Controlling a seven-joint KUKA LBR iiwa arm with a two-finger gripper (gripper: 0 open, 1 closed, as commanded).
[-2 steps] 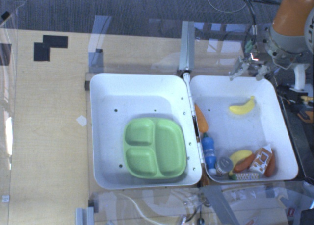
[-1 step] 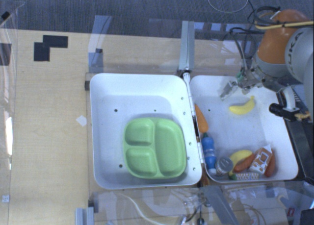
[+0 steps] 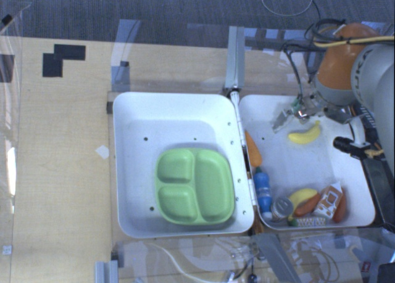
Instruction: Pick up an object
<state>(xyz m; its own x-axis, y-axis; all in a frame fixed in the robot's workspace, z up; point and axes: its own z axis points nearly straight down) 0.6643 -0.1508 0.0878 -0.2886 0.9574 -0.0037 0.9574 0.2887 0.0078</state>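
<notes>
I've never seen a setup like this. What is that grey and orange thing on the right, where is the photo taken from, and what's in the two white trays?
It is a robot arm reaching in from the right, photographed by one camera fixed above the bench, looking down. Its gripper hangs over the right bin, beside a banana; nothing is visibly held. That bin also holds a carrot, a blue bottle and a pile of small toy foods near its front edge. The left bin holds a green divided plate.

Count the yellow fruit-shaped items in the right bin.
2. One banana lies in the upper part of the right bin; one lemon-like piece sits in the clutter at the bottom. Others may be hidden there.
</notes>
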